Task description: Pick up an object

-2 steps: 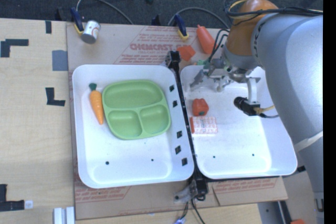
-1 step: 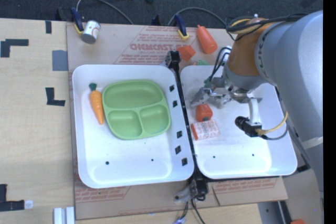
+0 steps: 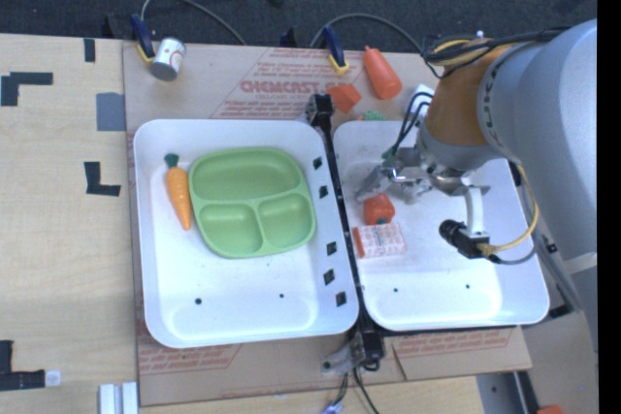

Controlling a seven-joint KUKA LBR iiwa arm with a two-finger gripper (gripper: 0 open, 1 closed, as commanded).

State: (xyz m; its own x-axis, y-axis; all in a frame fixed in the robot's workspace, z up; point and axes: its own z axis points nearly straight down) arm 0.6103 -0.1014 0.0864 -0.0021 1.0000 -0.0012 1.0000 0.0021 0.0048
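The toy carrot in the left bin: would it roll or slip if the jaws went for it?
The carrot looks like smooth, stiff plastic, so it may slip. Its tapered round body would probably roll in an arc. It lies beside the green plate, which might stop it.

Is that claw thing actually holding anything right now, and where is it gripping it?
Cannot be told. The claw hangs just above a small orange-red block in the right bin, but nothing shows between its tips.
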